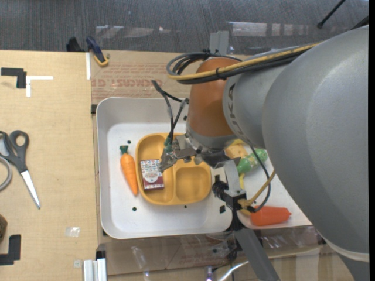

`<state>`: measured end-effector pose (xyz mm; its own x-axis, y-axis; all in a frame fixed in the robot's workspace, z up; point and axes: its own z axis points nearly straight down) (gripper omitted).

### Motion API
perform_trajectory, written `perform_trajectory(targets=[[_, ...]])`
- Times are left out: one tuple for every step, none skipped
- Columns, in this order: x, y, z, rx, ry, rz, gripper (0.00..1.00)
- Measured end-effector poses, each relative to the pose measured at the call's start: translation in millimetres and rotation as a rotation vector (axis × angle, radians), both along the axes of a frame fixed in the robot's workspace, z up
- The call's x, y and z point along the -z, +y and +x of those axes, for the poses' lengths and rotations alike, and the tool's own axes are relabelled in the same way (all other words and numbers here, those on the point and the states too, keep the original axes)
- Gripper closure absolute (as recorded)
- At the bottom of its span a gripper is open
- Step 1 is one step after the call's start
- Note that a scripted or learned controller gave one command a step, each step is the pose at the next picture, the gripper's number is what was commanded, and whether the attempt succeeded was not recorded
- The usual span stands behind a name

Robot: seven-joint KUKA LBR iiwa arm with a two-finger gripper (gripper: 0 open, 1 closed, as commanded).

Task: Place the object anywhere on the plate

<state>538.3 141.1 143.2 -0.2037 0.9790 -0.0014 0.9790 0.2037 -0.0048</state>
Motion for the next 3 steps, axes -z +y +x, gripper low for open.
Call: perform_trajectory(targets=[[-8,-2,0,0.002,0.003,-0.002,1.00],[-93,-39,1,0.026,-0.002,-0.001,1.00],[-100,33,-45,-0.224,-0.001,0.001,1.00]])
